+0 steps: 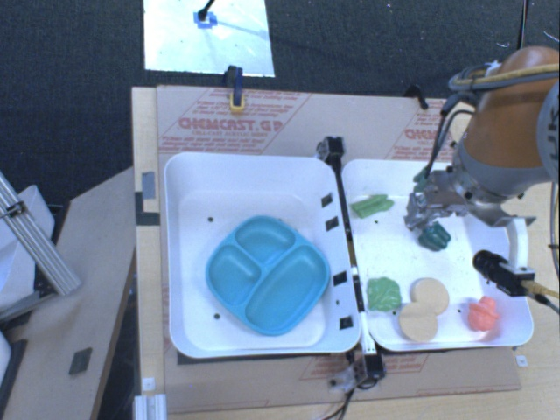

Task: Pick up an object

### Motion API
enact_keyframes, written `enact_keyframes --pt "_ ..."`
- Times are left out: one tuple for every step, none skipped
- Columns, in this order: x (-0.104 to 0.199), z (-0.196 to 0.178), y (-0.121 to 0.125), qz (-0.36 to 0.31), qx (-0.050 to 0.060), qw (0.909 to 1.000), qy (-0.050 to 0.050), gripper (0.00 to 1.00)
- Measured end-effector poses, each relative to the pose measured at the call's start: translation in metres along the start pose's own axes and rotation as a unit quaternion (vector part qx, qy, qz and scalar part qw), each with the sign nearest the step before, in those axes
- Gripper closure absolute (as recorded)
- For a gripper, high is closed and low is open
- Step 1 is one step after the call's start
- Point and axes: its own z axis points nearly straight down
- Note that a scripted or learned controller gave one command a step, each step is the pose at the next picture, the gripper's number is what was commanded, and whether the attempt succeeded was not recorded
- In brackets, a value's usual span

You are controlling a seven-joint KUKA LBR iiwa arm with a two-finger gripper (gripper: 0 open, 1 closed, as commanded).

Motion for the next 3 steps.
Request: enact_keyframes --pt "0.047 0.003 0.009 0.000 0.000 1.0000 0.000 1.00" --pt "0.095 0.024 0.009 -0.001 0.001 1.0000 0.001 1.00" --pt "0.152 0.031 0.014 -0.001 0.000 1.0000 0.000 1.00"
